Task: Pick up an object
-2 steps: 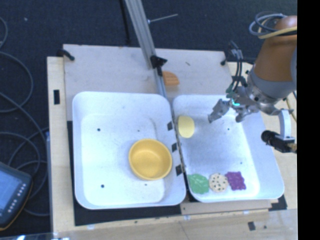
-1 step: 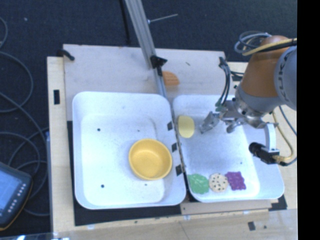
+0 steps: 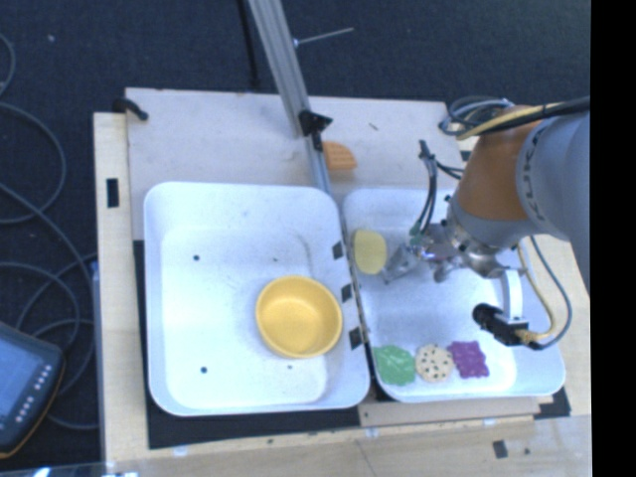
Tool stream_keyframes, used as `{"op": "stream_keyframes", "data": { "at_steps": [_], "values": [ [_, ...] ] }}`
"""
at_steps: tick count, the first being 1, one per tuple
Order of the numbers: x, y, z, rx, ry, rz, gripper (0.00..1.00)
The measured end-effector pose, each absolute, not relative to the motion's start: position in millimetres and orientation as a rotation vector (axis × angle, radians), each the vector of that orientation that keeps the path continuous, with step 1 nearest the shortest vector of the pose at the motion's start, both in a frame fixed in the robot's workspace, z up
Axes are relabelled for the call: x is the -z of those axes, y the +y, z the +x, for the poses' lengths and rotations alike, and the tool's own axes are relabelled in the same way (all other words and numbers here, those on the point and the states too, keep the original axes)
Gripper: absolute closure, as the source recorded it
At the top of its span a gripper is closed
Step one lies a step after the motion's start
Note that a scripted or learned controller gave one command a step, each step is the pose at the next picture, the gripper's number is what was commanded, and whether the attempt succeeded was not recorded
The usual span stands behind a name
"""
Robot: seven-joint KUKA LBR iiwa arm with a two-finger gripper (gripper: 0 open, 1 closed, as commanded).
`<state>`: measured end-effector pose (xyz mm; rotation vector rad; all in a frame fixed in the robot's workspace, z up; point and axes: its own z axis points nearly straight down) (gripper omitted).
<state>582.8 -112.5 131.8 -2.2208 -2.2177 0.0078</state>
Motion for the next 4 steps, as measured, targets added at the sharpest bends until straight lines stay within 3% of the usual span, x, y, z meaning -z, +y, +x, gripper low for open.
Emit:
{"op": "stream_keyframes", "data": {
  "at_steps": [1,2,4],
  "values": [
    [-99.1,-114.0,582.4,-0.005,-2.219,-2.223,0.0],
    [-112.1,-114.5,584.1,0.004,-2.216,-2.233,1.0],
    [-229.9,-119.3,584.0,0.007,-2.23,-2.223,1.0]
  ]
}}
